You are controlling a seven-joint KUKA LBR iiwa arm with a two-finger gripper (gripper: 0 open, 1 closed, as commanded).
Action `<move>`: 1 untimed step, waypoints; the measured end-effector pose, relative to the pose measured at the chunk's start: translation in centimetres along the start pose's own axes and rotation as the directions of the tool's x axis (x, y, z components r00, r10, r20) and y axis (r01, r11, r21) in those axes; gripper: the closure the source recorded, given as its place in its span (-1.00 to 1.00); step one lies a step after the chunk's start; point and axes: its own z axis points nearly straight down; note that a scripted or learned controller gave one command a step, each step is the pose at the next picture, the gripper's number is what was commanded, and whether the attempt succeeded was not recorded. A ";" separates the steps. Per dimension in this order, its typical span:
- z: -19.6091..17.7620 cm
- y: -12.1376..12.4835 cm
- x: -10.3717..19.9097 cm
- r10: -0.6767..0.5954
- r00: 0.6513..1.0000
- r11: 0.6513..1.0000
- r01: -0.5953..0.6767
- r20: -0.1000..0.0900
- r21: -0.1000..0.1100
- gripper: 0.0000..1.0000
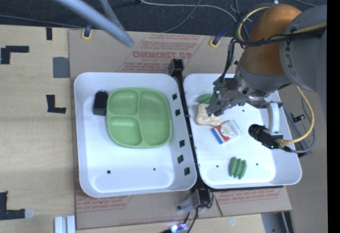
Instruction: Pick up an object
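— Looking down from the camera view, what is seen in the right bin?

— The gripper is lowered into that bin's upper left part, directly over a pale beige object lying near the divider. Its dark fingers are seen touching or just above that object; whether they are spread or pressed together cannot be told, and nothing is clearly seen pinched between them.

— What else is found around it?

— A green item is partly hidden just behind the gripper. A small red, white and blue packet lies just beside the beige object, toward the bin's middle. A green pod-like piece rests well apart, near the front rim. A black cylindrical part with cables is hung at the arm's side, above the bin.

— And the left bin?

— A green divided plate is laid in its middle, with a small black block touching its left edge.
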 end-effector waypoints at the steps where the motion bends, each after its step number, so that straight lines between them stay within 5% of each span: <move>1: 0.0 0.6 4.3 0.000 1.000 1.000 0.000 0.000 0.000 1.00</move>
